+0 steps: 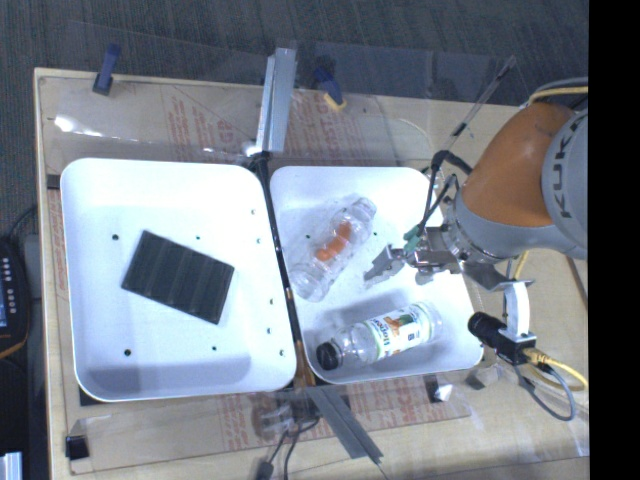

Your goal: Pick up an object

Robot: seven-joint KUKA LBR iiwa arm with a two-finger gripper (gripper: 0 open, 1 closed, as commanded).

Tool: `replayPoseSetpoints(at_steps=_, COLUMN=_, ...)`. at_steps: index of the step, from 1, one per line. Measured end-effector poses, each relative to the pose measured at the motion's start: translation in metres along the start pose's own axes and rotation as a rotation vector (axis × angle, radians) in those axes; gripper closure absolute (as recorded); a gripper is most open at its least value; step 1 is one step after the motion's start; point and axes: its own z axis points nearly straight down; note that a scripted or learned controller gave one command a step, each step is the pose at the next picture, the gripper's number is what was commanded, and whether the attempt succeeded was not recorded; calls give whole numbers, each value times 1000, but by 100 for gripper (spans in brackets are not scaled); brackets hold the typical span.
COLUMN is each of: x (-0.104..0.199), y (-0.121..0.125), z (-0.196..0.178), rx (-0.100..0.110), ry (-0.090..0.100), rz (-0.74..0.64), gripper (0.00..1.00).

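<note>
2 shallow white bins are sitting side by side on the wooden bench (60, 118), their inner walls touching along a dark seam. The left bin (90, 183) is holding 1 flat black ribbed pad (178, 276), lying tilted near the bin's middle, well apart from every wall. The right bin (395, 180) is carrying 2 clear plastic bottles. 1 crushed bottle with orange bits inside (332, 246) is lying diagonally toward the bin's left wall, its upper end pointing at the far right corner. 1 labelled bottle with a black cap (380, 336) is lying along the near wall, cap aimed at the near left corner. The gripper (396, 261) is hovering over the right half of this bin, between the 2 bottles and just beside the crushed one, its fingers spreading apart with nothing between them. Beyond the bench, grey carpet (300, 8) is showing, and 2 blue clamps (105, 68) are gripping the far edge.
</note>
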Motion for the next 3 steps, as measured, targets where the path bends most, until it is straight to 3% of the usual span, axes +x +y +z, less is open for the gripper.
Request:
replayPoseSetpoints(at_steps=1, x=17, y=82, z=41, rx=1, ry=-1, rz=-7, gripper=0)
replayPoseSetpoints(at_steps=2, x=34, y=101, z=118, rx=-3, ry=-1, rz=15, gripper=0)
replayPoseSetpoints(at_steps=3, x=35, y=100, z=110, rx=3, ry=0, rz=12, gripper=100)
